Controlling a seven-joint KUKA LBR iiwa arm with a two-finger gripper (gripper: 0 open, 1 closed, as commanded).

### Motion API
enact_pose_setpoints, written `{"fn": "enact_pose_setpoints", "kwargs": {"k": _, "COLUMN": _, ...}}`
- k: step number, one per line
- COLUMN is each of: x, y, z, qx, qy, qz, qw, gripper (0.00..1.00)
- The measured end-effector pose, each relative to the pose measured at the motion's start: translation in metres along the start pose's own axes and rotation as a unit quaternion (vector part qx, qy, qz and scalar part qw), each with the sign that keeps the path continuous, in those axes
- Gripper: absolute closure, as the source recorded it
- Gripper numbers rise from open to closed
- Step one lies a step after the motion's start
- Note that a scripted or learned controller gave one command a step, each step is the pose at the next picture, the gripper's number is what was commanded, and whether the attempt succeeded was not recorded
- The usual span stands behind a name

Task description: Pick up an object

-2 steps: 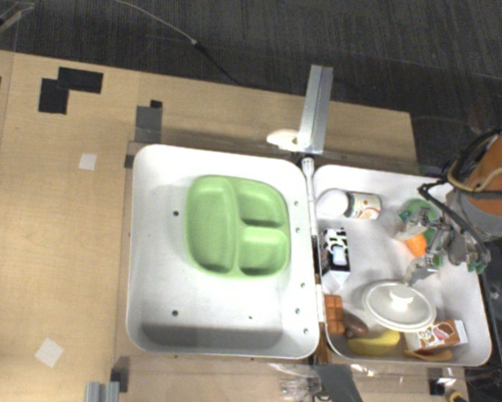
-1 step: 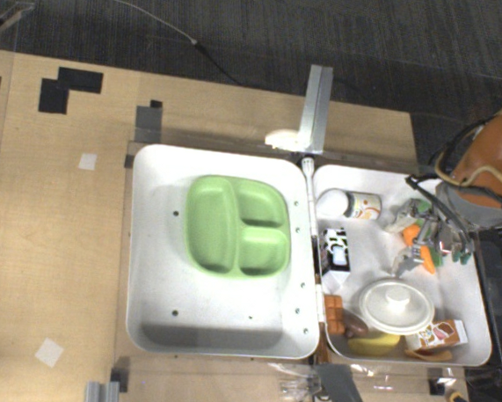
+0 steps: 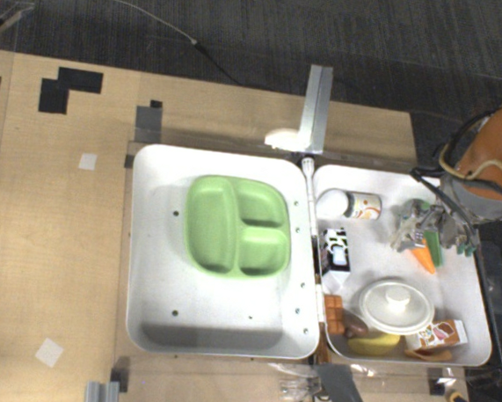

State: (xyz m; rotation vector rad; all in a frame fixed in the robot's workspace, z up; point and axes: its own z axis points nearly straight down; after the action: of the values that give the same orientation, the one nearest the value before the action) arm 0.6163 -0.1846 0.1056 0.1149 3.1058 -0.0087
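Lying in the upper right part of the right shallow white bin (image 3: 479, 306), the small orange carrot-shaped toy with a green top (image 3: 426, 255) is the thing nearest to the gripper (image 3: 425, 228), so I judge it is the target. The gripper is directly above and touching or almost touching the carrot's upper end; whether the claw is spread or pressed together I cannot tell, because the metal parts blur together, and nothing is clearly pinched.

Risk one: the carrot is thin and tilted, so it may slide away if the claw comes down off its middle.

Risk two: the bin wall is near, which leaves little room.

Further away sit a white cylindrical can with an orange label (image 3: 350, 205), a black and white small box (image 3: 338, 248), a round white lidded bowl (image 3: 395, 306), a yellow banana (image 3: 372, 343) and a red-brown carton (image 3: 437, 337). These seem safe from collision.

The left shallow white bin (image 3: 149, 301) holds a green divided plastic tray (image 3: 235, 225), well apart
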Motion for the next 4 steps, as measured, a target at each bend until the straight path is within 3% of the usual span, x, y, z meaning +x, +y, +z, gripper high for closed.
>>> {"fn": "enact_pose_setpoints", "kwargs": {"k": 1, "x": 0.029, "y": 0.045, "z": -0.117, "qx": -0.001, "qy": 0.009, "qz": 0.116, "qw": 0.9932, "gripper": 1.0}}
{"fn": "enact_pose_setpoints", "kwargs": {"k": 2, "x": 0.093, "y": 0.053, "z": -0.002, "qx": -0.003, "qy": 0.011, "qz": -0.059, "qw": 0.9982, "gripper": 1.0}}
{"fn": "enact_pose_setpoints", "kwargs": {"k": 3, "x": 0.123, "y": 0.035, "z": -0.057, "qx": -0.004, "qy": 0.012, "qz": -0.158, "qw": 0.9873, "gripper": 1.0}}
{"fn": "enact_pose_setpoints", "kwargs": {"k": 4, "x": 0.124, "y": 0.035, "z": -0.056, "qx": -0.004, "qy": 0.013, "qz": -0.158, "qw": 0.9873, "gripper": 0.0}}
